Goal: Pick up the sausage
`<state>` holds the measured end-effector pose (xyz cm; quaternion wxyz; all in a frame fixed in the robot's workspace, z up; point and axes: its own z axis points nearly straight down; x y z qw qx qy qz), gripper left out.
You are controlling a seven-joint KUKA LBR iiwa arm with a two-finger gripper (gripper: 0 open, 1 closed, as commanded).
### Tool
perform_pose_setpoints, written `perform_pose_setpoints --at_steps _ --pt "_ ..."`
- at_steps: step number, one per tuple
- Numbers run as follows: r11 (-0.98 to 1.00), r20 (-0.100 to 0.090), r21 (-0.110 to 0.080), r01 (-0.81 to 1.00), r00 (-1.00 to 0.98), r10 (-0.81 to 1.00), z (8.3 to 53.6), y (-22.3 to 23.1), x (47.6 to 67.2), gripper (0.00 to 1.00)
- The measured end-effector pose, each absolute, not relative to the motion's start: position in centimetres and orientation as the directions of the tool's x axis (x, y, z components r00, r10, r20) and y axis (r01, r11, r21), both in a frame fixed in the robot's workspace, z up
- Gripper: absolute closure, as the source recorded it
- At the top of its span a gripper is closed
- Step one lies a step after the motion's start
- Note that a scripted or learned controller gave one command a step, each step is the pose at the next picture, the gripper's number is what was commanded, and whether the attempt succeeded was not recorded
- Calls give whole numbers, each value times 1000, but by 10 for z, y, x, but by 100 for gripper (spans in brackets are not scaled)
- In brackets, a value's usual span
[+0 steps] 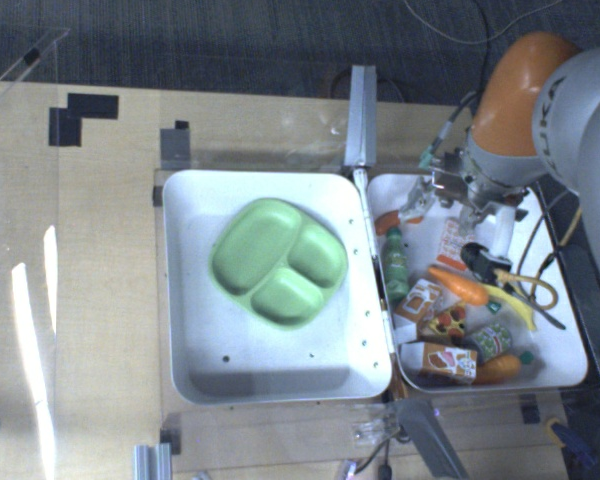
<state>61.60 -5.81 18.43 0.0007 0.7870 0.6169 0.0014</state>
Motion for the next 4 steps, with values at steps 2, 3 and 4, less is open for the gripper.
perform_pose_setpoints --at_steps 2,3,4 --pt "-235 1 6 972 235 972 87 -92 671 0" --pt "-229 2 12 973 229 974 98 -90 674 100" --pt "-210 1 5 978 210 978 185 -49 671 100"
